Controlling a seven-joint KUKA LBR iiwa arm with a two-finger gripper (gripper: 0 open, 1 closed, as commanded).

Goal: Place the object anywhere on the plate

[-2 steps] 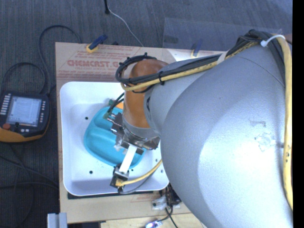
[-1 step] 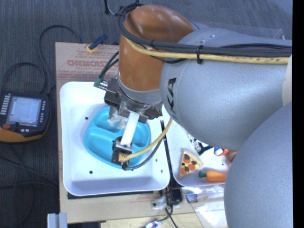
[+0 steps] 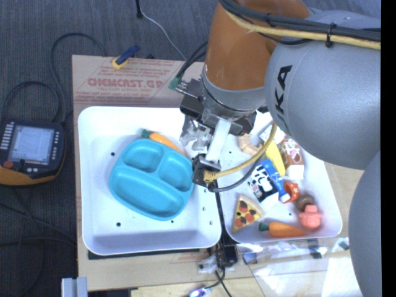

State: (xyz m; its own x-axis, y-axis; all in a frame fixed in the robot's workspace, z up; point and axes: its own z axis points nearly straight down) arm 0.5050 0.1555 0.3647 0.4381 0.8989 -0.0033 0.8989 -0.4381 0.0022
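Pincer (image 3: 199,142) hanging at left bin's (image 3: 93,184) right rim beside blue divided plate (image 3: 151,179); spread or pressed, impossible to tell; toy carrot (image 3: 164,141) lodged behind plate.

The bench (image 3: 124,79), printed brown board, carried two white bins (image 3: 93,184) side by side, touching.

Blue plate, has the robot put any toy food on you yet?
Not yet, it seems. The blue plate has nothing in its compartments. A toy carrot lies in the bin just behind its far rim. The hand hangs near that spot; whether it holds anything is unclear. The pizza slice and other toys wait in the right bin.
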